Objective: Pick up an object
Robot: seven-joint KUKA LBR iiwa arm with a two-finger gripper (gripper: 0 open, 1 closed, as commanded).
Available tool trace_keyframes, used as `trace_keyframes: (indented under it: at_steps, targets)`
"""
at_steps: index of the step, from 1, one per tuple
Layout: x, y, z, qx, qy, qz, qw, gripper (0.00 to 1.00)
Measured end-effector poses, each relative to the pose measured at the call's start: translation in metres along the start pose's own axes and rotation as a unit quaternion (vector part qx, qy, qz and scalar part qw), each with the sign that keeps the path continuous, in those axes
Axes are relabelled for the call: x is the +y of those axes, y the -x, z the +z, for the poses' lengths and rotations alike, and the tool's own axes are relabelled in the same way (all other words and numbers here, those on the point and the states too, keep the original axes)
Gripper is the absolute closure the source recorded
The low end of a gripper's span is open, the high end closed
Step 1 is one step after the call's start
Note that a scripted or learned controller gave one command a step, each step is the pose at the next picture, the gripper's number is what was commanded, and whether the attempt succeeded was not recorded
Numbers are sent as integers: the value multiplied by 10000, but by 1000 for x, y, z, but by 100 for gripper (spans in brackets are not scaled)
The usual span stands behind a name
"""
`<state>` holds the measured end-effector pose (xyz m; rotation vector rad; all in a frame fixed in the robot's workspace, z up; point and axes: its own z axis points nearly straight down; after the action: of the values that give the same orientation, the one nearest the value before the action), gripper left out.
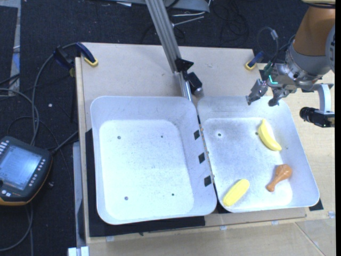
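banana [269,136] | right bin [234,116] | below the open, empty gripper [265,96]

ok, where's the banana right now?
In the right bin, upper right part, the banana lies below the open gripper and above the drumstick.

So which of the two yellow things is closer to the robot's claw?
The curved banana, high in the right bin, just below the gripper. The stubbier yellow piece lies at the near edge.

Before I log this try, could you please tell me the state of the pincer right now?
Pincer: open, holding nothing, above the far edge of the right bin.
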<state>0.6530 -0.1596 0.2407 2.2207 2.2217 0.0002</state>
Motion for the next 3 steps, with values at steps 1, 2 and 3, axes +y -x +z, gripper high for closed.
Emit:
trace_keyframes:
  at_steps: [1,2,3]
  targets:
    - [0,0,0,0,0,0,10000,0]
    - [-5,-9,51,5,-22,-1,10000,0]
    - [-10,-9,114,5,-29,2,10000,0]
